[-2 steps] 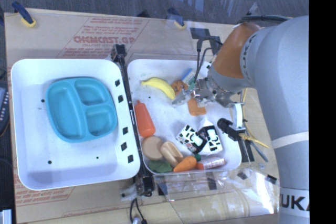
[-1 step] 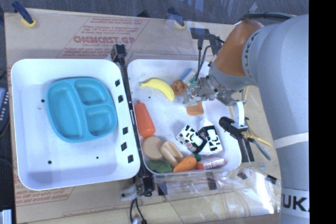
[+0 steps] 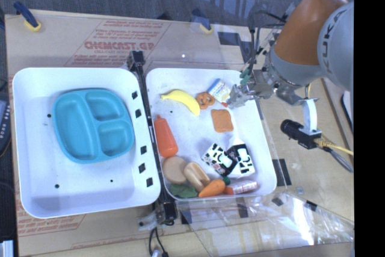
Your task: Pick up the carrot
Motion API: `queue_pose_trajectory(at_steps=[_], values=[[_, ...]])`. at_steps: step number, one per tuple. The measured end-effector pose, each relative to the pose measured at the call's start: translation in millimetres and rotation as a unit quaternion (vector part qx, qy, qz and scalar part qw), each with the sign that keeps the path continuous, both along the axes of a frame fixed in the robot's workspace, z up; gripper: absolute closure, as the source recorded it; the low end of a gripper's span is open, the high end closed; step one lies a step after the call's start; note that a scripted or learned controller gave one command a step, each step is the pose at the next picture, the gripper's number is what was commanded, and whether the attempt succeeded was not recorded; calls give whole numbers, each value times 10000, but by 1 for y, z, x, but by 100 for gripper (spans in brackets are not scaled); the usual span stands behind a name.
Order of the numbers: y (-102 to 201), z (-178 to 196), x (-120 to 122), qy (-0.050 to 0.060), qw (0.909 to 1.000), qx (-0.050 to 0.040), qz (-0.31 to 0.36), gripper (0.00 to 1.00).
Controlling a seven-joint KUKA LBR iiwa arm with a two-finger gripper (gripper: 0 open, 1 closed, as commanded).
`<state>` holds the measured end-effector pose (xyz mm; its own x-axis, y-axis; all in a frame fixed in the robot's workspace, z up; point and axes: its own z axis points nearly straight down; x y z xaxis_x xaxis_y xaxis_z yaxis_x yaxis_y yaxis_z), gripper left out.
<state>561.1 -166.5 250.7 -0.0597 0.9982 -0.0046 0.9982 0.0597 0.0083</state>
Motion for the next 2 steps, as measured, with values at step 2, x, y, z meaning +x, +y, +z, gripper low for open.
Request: queue_pose_trajectory(at_steps=[2], values=[[21,-122,0,129,9986,34,511,0]])
